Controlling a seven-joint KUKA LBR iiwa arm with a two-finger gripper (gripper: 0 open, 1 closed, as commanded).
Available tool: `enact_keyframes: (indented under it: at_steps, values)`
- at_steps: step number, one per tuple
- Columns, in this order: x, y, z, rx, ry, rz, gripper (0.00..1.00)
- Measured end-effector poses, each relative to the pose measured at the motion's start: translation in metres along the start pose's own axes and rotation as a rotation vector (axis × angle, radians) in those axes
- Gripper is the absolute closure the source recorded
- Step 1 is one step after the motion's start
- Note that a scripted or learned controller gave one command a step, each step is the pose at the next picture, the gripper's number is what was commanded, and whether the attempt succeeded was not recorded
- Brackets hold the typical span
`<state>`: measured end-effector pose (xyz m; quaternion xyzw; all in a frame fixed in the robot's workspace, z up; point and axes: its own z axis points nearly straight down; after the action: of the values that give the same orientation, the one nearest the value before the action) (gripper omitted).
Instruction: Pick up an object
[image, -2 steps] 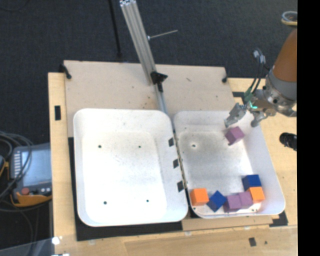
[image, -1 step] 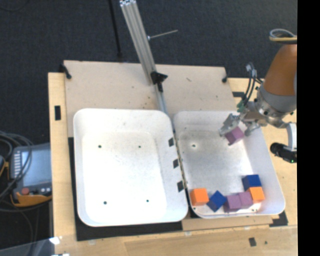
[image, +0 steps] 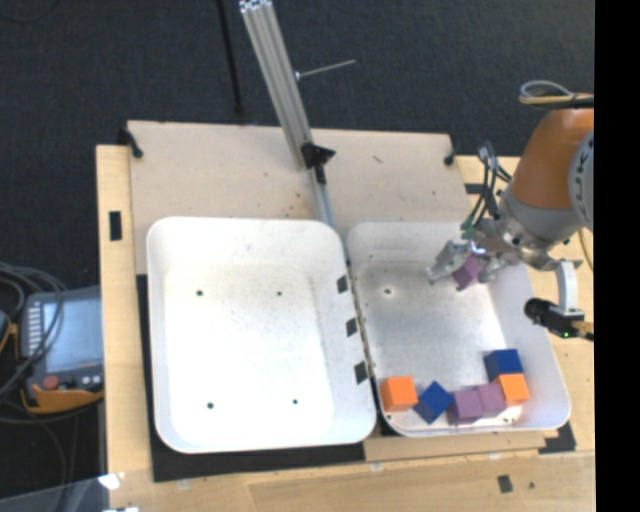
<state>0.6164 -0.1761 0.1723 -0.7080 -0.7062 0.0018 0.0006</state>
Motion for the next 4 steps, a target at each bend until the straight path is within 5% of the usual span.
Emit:
enact_keyframes:
  at_steps: [1,2,4]
  values:
    - [0.001,-0.011,0.054,0.001,0.0,-0.001,0.0]
    - [0.0,-0.008,0.039,-0.009,0.0,0.004,1.0]
    - [0.003,-0.008,-0.07,-0.01,-0.001,-0.006,1.0]
